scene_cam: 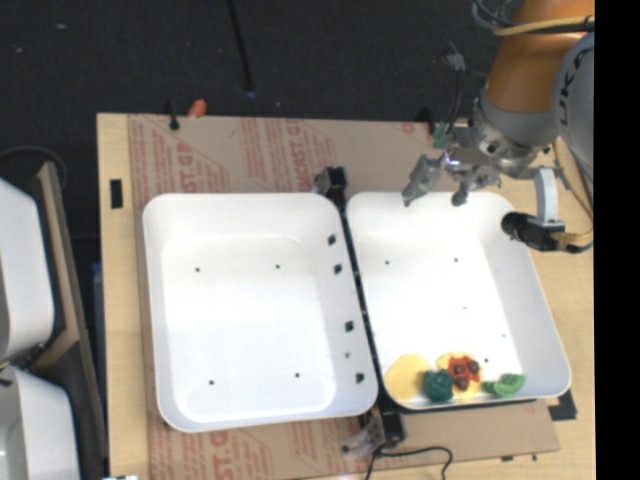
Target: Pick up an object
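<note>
My gripper (437, 190) hangs open over the far rim of the right bin (520, 268), its two grey fingers spread apart with nothing between them. At the near edge of that bin lie several small things in a row: a pale yellow round piece (404, 375), a teal lump (437, 385), a red and orange piece (461, 368) and a green piece (507, 383). The gripper is well away from them, at the opposite end of the bin.
The left bin (160, 268) stands beside the right one, with a black divider strip (350, 288) between them. Both rest on a cardboard sheet (240, 153) over the wooden bench. White equipment (25, 298) stands at the far left.
</note>
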Controlling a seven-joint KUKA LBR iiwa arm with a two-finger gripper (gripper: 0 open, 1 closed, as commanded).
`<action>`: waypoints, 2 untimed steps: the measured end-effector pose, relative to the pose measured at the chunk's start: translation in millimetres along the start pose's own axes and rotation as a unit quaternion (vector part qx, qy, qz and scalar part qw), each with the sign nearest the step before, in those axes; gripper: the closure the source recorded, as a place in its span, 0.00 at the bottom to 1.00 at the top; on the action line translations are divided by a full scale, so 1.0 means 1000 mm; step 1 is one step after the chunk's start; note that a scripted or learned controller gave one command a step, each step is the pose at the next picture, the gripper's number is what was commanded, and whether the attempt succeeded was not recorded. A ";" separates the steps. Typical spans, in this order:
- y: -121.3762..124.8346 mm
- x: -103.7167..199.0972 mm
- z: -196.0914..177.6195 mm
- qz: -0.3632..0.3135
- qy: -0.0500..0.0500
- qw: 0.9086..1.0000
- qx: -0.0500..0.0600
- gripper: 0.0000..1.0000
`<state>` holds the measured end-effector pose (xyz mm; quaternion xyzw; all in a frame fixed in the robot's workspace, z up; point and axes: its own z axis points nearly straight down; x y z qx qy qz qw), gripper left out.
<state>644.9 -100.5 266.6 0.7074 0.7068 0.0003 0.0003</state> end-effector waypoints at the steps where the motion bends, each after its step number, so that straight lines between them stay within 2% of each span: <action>1: -0.079 -0.001 0.004 0.001 0.000 1.000 0.001 0.00; 2: -0.127 -0.055 0.094 0.003 0.000 1.000 0.004 0.00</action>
